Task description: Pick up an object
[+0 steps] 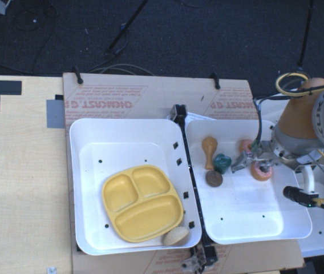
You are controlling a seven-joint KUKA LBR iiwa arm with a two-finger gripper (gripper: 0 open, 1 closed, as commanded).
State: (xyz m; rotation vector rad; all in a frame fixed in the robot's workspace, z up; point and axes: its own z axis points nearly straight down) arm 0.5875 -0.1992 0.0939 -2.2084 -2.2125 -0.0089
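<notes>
Over the right bin (290, 227), at three o'clock of the bench: gripper (254, 163) set low among the small things, arm (299, 121) entering from three o'clock. Cannot tell whether spread or pressed together, being too blurred against the clutter. Cannot make out anything pinched.

Likeliest target, by judgement: the pink ring (262, 172), touching or just beside the gripper at its five o'clock. Close by: a second pink piece (246, 147) at eleven o'clock, a teal lump (222, 163) at nine o'clock, then a wooden peg (209, 149) and a brown disc (214, 179) farther toward nine. Well apart in the left bin (88, 153): a yellow divided plate (144, 202) with a beige oval (177, 236) at its five o'clock.

Probably mid-approach, pick not yet made. To do it well:
- Settle on one thing only, and centre over it rather than between two.
- Straddle the ring's rim, not its hole.
- Keep clear of the teal lump to avoid nudging it.
- Descend straight, nearly to the bin floor.
- Close fully before any lift.
- Rise vertically and slowly, then confirm the catch before moving off.
</notes>
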